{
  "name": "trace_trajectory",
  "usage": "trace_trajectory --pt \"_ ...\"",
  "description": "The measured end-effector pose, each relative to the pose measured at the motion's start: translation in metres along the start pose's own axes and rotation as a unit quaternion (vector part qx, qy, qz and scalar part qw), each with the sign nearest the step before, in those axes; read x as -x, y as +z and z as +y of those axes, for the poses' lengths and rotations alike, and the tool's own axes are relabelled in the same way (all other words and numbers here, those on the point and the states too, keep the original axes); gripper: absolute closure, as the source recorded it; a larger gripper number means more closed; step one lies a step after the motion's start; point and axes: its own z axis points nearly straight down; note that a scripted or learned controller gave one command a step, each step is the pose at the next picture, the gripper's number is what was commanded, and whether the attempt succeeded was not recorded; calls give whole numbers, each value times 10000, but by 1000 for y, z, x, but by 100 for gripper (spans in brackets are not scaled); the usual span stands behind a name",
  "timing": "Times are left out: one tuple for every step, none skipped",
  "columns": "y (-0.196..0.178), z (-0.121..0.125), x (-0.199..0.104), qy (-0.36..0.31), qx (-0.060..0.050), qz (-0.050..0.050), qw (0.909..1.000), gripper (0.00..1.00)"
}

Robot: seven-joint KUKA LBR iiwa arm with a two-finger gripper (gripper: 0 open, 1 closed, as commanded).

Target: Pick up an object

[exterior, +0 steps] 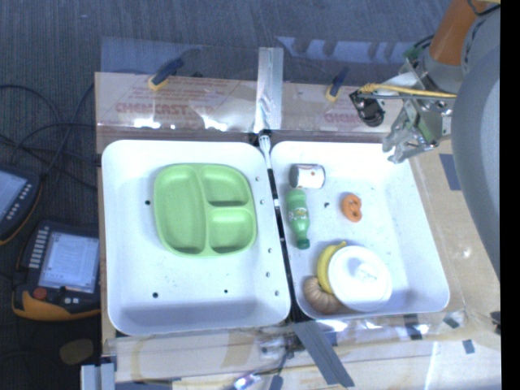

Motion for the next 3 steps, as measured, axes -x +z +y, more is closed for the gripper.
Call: trace_trajectory --pt "85 37 -14 23 -6 -22 10000 100" --pt "84 36 -14 16 -6 -18 10000 0" --pt "196 11 -24 4 0 18 10000 0"
